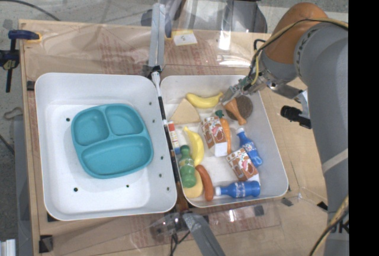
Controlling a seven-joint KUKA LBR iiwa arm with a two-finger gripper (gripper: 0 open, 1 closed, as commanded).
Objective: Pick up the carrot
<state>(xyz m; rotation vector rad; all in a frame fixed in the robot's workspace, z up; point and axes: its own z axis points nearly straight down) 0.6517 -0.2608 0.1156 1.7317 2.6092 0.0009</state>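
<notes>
Orange and slim, the carrot (226,136) lies in the right-hand white bin (273,148), right of the frame's centre. It runs roughly top to bottom, with what looks like a small green tuft at its upper end, and it rests along the right edge of a printed snack packet (212,132), touching it. A blue bottle (250,150) sits just to its lower right, and a brown drumstick-shaped toy (238,108) lies just above it.

The grey arm comes in from the right of the frame, and its gripper (232,92) hovers near the upper middle of that bin, close to a yellow banana (202,100) and above the drumstick. Whether it is released or clenched cannot be told at this size; nothing is visibly held.

Judging by this, the task is at the approach step. The next move calls for shifting down-frame past the drumstick, lining up across the carrot's narrow width, and descending without catching the packet.

The left bin (47,130) holds a teal divided plate (111,139).
</notes>
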